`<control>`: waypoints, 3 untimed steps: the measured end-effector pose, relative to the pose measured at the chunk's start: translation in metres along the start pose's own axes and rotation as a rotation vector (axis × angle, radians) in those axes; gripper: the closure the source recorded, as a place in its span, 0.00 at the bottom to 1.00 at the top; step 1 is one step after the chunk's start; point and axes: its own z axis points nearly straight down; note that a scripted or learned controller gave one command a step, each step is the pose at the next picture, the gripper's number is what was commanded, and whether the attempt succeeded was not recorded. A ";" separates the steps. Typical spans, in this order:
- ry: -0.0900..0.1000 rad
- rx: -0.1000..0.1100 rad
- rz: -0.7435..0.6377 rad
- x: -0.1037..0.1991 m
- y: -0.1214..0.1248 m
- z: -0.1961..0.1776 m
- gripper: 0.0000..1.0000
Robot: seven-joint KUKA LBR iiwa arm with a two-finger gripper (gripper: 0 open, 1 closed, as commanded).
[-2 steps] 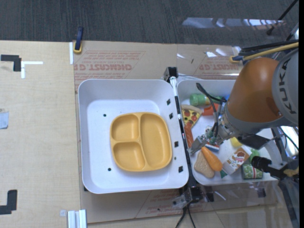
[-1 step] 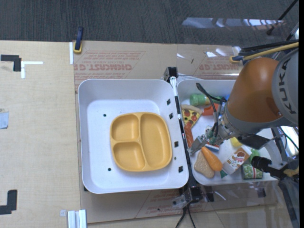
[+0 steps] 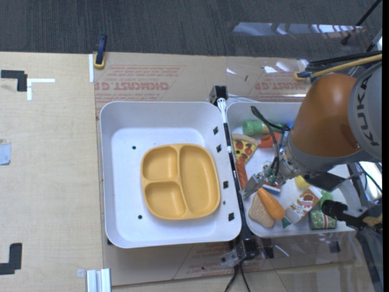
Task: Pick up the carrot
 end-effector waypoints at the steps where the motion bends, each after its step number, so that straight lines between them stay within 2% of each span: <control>1: 0.000 0.000 0.000 0.000 0.000 0.000 0.00; 3: 0.000 0.000 0.000 0.000 0.000 0.000 0.00</control>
